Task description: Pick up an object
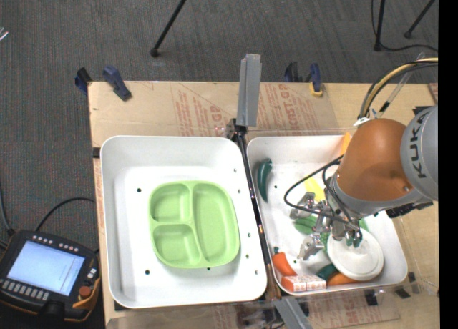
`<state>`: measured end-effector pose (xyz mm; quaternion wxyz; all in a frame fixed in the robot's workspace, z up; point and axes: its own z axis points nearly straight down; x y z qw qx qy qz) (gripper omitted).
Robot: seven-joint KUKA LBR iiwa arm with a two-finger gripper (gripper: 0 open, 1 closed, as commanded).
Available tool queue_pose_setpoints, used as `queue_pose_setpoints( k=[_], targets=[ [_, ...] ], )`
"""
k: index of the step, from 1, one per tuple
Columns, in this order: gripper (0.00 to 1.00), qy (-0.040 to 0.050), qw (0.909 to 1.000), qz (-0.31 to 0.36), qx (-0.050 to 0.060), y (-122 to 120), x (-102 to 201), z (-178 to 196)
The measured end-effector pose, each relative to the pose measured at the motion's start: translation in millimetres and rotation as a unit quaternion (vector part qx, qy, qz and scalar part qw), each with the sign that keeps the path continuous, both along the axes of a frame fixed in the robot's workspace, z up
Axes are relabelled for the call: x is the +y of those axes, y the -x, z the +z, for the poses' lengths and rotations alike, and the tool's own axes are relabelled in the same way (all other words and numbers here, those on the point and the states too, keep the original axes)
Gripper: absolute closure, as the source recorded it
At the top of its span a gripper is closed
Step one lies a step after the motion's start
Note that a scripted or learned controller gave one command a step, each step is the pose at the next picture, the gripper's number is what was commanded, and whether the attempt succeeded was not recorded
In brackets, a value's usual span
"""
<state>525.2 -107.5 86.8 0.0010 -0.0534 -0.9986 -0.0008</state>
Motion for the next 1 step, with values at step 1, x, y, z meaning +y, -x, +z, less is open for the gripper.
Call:
queue_pose_setpoints(
  k=[1],
  targets=[
    [0.0,0.0008,0.9998,0.019,-0.002,-41.9,30.0,0.7]
  ],
)
